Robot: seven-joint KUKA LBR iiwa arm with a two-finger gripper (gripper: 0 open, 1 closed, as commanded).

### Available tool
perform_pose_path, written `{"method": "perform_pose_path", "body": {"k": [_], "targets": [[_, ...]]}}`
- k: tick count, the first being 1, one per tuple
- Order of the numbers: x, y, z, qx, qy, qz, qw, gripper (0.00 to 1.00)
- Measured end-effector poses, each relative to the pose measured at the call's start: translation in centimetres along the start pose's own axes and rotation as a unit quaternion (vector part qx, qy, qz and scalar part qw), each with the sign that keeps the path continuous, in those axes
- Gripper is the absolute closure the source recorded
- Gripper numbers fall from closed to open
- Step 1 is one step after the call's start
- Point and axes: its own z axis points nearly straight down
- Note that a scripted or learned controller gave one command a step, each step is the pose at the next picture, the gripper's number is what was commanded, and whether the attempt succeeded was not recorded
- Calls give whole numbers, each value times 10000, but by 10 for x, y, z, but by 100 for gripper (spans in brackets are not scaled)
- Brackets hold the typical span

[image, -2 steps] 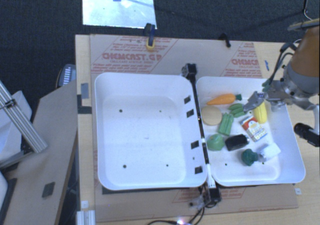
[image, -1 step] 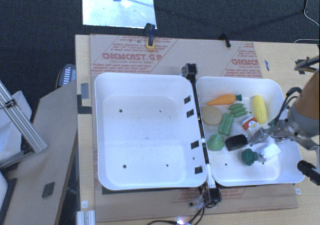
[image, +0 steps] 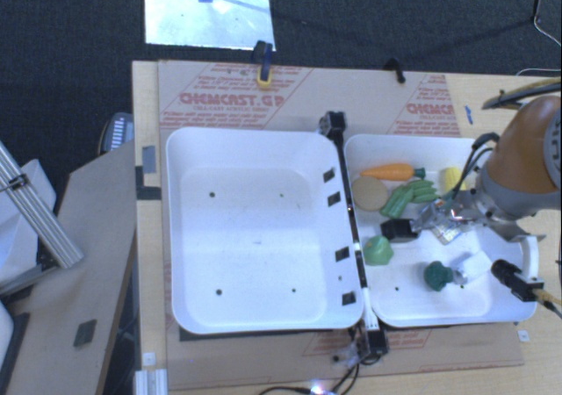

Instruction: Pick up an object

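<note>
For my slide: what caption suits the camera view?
KUKA arm reaches over right bin of toys; carrot nearby.

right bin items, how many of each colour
orange: 1, carrot
tan: 1, round disc
yellow: 1, piece
green: 3, pods, light lump, dark piece
black: 1, block
total: 7

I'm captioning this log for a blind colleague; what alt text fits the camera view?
A grey and orange robot arm reaches from the right over the right bin, which holds an orange carrot, green toys and other small objects. The left bin sits beside it on a bench.
</note>
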Motion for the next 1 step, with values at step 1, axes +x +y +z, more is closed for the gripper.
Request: {"method": "perform_pose_path", "body": {"k": [1], "targets": [[-14, -53, 15, 109, 28, 12, 9999, 0]]}}
